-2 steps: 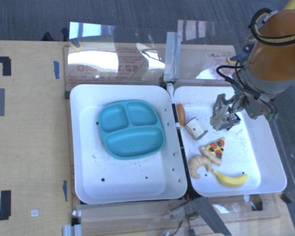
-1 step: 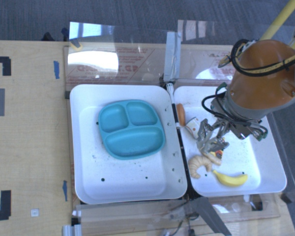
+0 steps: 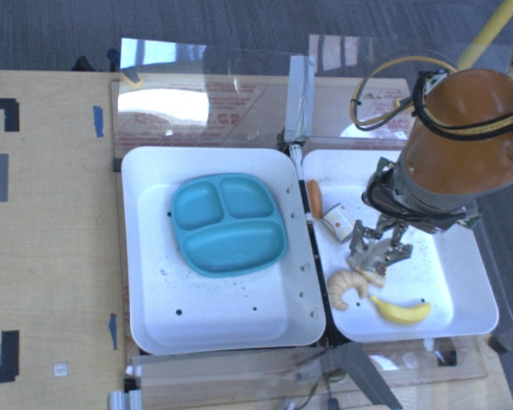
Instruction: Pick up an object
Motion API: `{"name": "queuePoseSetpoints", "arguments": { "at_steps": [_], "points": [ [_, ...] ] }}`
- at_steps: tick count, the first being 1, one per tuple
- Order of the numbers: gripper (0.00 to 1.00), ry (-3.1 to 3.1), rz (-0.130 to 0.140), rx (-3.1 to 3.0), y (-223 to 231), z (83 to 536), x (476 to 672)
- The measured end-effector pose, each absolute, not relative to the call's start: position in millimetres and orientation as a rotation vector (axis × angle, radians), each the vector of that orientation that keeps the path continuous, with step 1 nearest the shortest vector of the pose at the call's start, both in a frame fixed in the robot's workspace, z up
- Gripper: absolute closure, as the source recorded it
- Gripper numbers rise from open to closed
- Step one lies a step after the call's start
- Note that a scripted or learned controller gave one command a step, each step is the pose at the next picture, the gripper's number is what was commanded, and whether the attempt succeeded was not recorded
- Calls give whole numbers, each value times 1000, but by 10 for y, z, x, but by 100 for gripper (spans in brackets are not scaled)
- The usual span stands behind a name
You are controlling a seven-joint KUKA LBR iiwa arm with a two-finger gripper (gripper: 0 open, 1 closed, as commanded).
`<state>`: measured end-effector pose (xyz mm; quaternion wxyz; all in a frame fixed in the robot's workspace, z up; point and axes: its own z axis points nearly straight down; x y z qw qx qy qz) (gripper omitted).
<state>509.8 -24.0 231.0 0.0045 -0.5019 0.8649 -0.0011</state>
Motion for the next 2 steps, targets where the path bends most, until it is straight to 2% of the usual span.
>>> {"name": "queuePoseSetpoints", "arguments": {
  "at_steps": [1, 2],
  "points": [
    [100, 2418, -4, -1995, -436, 2288, 5023],
    [100, 2125, -1, -2307, 142, 2401, 4809]
  ]
}}
